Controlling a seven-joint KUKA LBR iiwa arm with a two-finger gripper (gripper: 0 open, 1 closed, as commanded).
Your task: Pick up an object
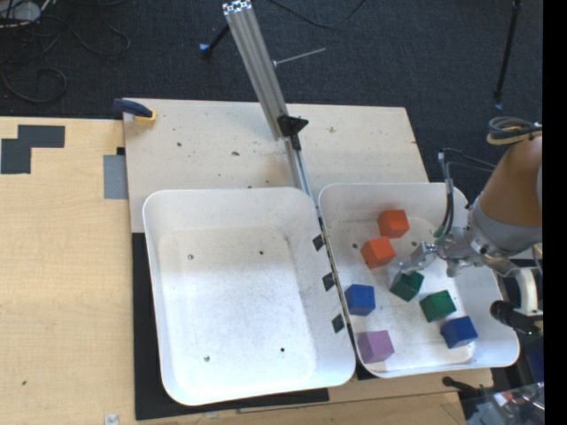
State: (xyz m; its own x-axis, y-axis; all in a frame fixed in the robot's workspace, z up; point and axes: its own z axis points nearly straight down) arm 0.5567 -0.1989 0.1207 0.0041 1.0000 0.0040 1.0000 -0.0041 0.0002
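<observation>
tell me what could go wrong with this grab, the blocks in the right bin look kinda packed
1. The gripper sits right at the dark green block, with the other green block and an orange block close by; the fingers may nudge a neighbour rather than close cleanly on one.
2. The dark green block looks tilted, so a grip could slip.
</observation>
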